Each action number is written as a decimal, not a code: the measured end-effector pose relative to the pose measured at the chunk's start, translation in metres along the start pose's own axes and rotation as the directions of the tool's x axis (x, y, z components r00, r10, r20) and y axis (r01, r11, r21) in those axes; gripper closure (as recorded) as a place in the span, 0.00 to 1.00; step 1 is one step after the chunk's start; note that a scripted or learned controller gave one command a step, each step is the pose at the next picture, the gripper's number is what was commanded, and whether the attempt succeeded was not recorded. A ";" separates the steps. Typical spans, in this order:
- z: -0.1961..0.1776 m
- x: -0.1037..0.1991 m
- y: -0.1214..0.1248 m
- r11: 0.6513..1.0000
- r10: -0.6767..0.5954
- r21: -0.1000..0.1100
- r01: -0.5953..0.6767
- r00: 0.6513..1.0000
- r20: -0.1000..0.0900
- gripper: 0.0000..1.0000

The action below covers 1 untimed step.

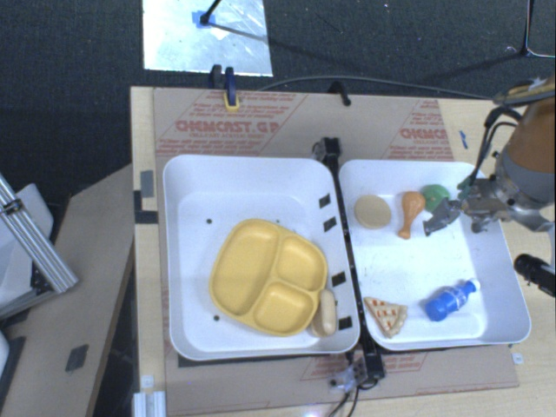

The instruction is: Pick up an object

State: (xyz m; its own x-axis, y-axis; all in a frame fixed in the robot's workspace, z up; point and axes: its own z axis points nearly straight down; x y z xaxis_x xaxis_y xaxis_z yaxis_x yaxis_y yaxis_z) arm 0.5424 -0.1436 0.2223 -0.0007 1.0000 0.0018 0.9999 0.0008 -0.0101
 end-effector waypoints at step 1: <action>-0.006 0.000 0.003 1.000 -0.002 -0.012 0.002 1.000 0.002 0.00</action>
State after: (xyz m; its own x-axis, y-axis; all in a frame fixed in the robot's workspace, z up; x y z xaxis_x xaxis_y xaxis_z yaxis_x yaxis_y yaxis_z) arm 0.5450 -0.1435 0.2282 -0.0032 1.0000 -0.0005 1.0000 0.0032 0.0018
